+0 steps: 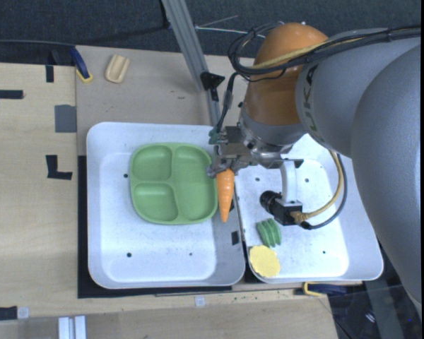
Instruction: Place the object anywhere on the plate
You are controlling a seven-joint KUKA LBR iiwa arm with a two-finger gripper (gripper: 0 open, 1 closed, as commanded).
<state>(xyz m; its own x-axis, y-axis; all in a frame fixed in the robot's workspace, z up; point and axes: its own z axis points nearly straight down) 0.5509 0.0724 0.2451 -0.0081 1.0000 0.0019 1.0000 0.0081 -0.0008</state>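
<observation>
The hand (225, 162) hangs over the seam between the two bins, and the carrot (225, 193) dangles from it, thick end up between the fingers, tip pointing down. So it is closed on the carrot, narrow, gripping the top end alone.

The carrot sits right at the plate's (172, 183) right edge, over the rim rather than over a compartment. The green plate has three hollows and lies in the left bin (113, 260), towards its upper right.

Further out, in the right bin (339, 260), a small green piece (269, 232) and a yellow disc (264, 261) lie near the front, well clear of the carrot. A black fitting with a hose (283, 207) hangs off the wrist above that bin. Up on the counter (28, 189), beyond the bins, a small tan block (116, 68) lies by itself.

From where I stand the risk is the drop point. Let go here and the carrot would likely strike the raised rim, tip first, and topple either way: onto the plate, or down into the gap between the bins. It also hangs from a short grip on one end, so a quick sideways move could swing it or slip it loose. A short carry left, over a hollow, then a low release looks safer.
</observation>
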